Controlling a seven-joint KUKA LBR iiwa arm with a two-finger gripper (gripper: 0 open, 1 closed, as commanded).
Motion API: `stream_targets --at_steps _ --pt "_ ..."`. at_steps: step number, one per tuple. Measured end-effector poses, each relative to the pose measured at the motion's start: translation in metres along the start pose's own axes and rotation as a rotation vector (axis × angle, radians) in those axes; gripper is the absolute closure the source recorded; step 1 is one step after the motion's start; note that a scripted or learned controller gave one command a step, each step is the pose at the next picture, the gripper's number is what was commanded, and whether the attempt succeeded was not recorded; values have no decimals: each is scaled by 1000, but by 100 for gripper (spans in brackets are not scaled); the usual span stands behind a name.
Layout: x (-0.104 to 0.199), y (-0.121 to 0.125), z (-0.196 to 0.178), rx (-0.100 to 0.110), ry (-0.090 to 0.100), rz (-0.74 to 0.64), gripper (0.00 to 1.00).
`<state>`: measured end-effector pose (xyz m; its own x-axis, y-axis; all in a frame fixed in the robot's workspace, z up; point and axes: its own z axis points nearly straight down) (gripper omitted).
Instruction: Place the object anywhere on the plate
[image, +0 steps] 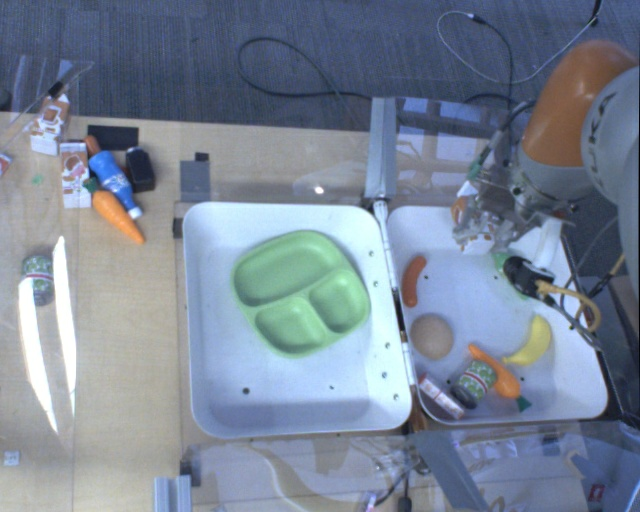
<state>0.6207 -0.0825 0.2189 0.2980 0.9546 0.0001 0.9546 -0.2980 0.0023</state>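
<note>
Two white bins sit side by side on the bench. A green plate (300, 291) with three sections lies in the left bin (215, 400), and nothing rests on it. The right bin (590, 395) holds the toys. A red sausage (411, 280) lies near the wall between the bins. Just below it sits a round tan ball (433, 336). A yellow banana (532, 341) lies on the right side. A small orange carrot (497, 371) touches a little green and red bottle (476, 382) near the front edge, next to a small dark packet (441, 394). The gripper (483, 228) hangs over the back of the right bin, above its far left corner. I cannot tell if it is gripping or let go, or if it has anything. Out on the bench to the left lie another carrot (119, 217) and a blue bottle (113, 182).
</note>
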Motion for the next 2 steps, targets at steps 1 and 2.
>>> stream_targets --at_steps 1,2 --pt "85 -6 16 -1 2 -32 100" --pt "122 -56 34 0 1 -168 100"
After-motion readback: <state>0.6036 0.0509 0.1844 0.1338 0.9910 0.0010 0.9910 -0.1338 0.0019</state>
